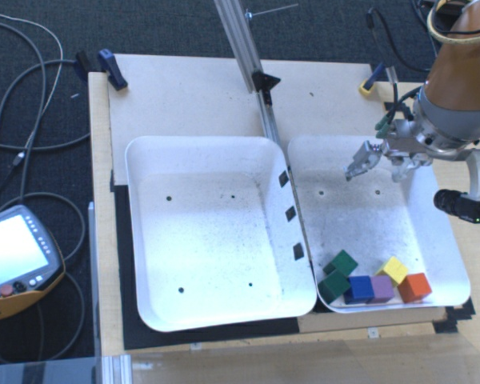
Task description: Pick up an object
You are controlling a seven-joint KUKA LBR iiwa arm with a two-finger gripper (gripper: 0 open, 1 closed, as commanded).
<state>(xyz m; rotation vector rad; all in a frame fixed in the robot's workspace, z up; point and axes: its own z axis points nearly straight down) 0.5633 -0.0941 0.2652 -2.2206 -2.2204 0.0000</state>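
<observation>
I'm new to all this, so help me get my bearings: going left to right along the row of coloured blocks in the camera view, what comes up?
Green blocks → blue block → purple block → yellow block → orange block, all in the right bin.

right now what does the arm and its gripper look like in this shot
The arm has a wide orange band over a grey, rounded wrist section. Below that sits a silvery metal gripper with two slim metal fingers. Thin cables, one of them green, run along the wrist near the gripper mount. A black knob-like part sticks out beneath the wrist.
</observation>
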